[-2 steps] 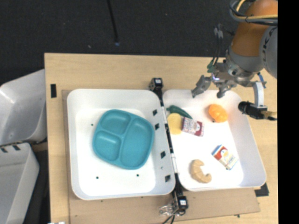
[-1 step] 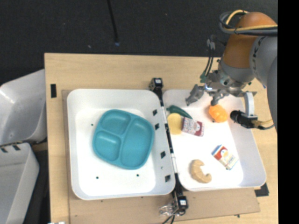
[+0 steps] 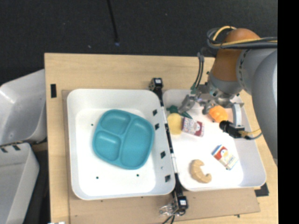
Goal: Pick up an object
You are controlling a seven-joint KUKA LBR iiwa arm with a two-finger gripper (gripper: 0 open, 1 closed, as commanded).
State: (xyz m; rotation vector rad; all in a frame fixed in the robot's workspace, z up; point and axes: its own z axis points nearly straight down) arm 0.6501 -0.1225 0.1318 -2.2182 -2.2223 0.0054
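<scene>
- Broadly, a wooden bench [image 3: 56, 69] is seen carrying two white bins side by side, the left bin [image 3: 74, 171] and the right bin [image 3: 247, 171].
- The arm [image 3: 233, 55], grey with an orange band, is reached in from the right over the right bin's far end.
- A teal divided plate [image 3: 124, 139] is laid flat in the middle of the left bin.
- The gripper [image 3: 205, 101] is lowered at the right bin's far end, just beside an orange ball [image 3: 217, 113]; whether it is open or closed cannot be told, and nothing is seen held.
- A croissant [image 3: 200, 171] is placed near the front.
- A yellow fruit [image 3: 174, 123] is set against the left wall.
- A red-and-white packet [image 3: 193, 127] is touching the fruit.
- A small carton [image 3: 224, 156] is laid right of the croissant.
</scene>
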